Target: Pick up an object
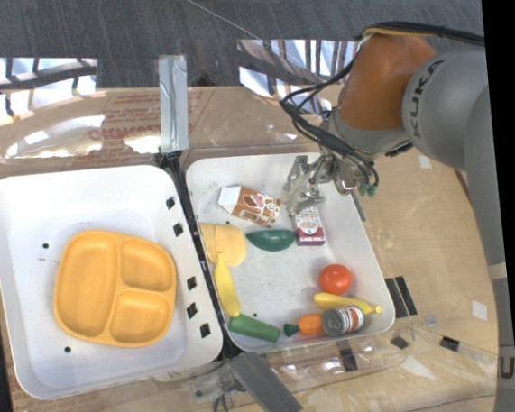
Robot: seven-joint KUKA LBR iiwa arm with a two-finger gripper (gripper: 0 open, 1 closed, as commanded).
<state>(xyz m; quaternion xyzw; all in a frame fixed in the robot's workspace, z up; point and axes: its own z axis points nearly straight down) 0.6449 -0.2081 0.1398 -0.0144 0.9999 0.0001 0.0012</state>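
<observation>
A: Start with the big things. What's on the bench?

B: The arm [428,94] comes in from the right, grey with its orange band, bent over the far right corner of the right bin [374,262]. The left bin [10,270] holds one thing, a yellow tray [113,287] with three compartments, lying flat near its middle.

A: And the right bin?

B: Crowded. Along its left wall lie a pale yellow piece [225,244] and a banana [225,290] nearer the camera. Far centre is a brown-and-white carton [250,205]. A green leaf-shaped piece [271,240] lies mid-bin, and just right of it stands a small red carton [309,225]. Along the near wall: a green cucumber [253,329], a carrot [307,326], a can [341,321], a small yellow piece [348,303], with a tomato [335,279] just beyond them.

A: Where's the gripper?

B: The gripper [303,185] hangs over the far side of the right bin, directly above the red carton and just right of the brown one. Whether the pincer is spread or pressed together I cannot tell; the metal parts blur into one another from this angle.

A: So has anything been picked up?

B: Not as far as I can judge. Every item looks to be resting on the bin floor. The red carton seems the likely target, being right under the gripper. Closing on it and lifting are both left to do.
</observation>
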